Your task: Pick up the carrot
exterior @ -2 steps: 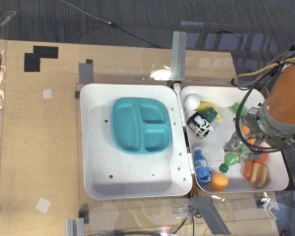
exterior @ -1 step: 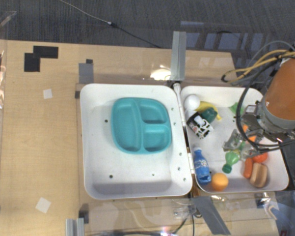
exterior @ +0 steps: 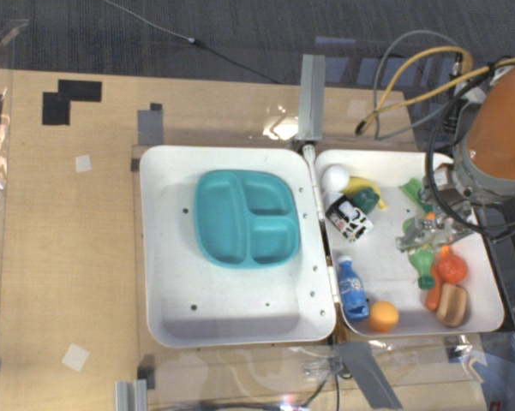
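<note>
Two white bins sit side by side on a bench. The left bin (exterior: 167, 315) holds a teal tray (exterior: 246, 218) near its middle. The right bin (exterior: 386, 163) is cluttered: a white ball (exterior: 335, 177) at its back left corner, a blue bottle (exterior: 351, 288) along its left edge, an orange (exterior: 382, 316) at the front edge, and a tomato (exterior: 451, 269) and a hot dog (exterior: 452, 303) toward the front right corner.

The arm (exterior: 500, 135) reaches in over the right bin's right edge. Its gripper (exterior: 424, 232) hangs low among green items near that edge — whether it is open or closed cannot be told.

The carrot (exterior: 434, 293) appears as a small orange piece in the front right corner, just beside the tomato and hot dog, partly hidden. It lies in the bin just in front of the gripper, so the pick looks not yet done — closing on it and lifting remain.
</note>
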Robot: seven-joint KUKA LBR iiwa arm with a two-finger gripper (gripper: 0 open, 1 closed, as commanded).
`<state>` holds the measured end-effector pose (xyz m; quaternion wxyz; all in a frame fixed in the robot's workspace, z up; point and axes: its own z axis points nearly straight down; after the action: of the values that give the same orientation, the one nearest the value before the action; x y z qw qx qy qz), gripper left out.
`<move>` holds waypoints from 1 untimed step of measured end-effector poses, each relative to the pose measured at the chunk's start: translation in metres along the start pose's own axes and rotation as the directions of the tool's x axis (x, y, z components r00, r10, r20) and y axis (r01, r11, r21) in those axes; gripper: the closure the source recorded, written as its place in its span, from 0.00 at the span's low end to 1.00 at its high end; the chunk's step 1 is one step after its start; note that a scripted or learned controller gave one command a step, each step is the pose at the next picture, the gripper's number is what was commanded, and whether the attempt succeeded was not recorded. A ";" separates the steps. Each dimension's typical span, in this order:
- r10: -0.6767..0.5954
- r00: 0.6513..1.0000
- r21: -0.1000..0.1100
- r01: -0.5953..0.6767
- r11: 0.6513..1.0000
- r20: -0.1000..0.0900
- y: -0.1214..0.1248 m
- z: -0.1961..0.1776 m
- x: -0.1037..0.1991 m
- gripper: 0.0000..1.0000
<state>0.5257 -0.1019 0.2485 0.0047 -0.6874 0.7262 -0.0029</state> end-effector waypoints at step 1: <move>-0.235 0.972 -0.001 0.235 0.972 -0.001 -0.055 -0.013 0.067 1.00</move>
<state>0.5771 -0.1717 0.2622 0.0038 -0.7686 0.6397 -0.0036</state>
